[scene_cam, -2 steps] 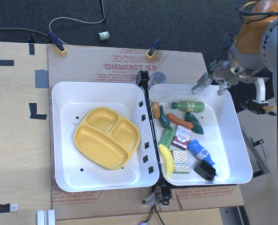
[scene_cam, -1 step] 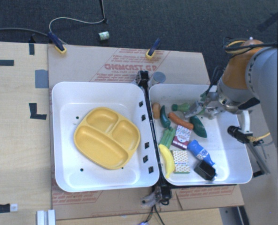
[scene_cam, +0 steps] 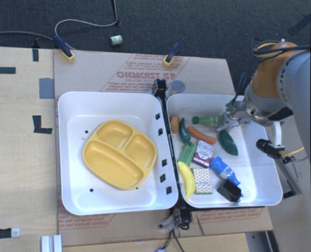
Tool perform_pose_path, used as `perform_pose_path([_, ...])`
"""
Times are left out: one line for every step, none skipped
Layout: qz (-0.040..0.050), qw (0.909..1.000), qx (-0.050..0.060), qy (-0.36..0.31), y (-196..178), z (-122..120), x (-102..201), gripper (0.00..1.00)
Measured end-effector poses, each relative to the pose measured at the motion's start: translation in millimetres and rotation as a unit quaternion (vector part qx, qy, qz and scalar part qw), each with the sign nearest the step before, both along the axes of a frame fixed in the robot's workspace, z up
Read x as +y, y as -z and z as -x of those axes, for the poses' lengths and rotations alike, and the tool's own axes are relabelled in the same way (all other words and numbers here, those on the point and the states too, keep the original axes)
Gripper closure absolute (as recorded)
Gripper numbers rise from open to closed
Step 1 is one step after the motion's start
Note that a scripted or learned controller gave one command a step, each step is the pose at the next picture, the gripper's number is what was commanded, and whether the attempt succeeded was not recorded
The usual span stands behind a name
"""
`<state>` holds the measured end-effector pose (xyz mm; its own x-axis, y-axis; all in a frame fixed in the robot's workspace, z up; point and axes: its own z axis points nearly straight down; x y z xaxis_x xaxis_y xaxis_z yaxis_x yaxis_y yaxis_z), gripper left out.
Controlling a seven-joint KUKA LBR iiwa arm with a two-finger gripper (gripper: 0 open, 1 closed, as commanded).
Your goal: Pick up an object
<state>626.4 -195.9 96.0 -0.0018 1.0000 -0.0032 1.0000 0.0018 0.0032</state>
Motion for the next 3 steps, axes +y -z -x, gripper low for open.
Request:
perform_pose_path([-0.0014, 1.0, 0.001, 0.0, -111, 17, 46, 1.0])
perform_pose_path([-0.0021, 1.0, 0.002, 0.0, -88, -42, 108, 1.0])
perform_pose_path([-0.0008, 1.0, 0.003, 0.0, -63, -41, 100, 1.0])
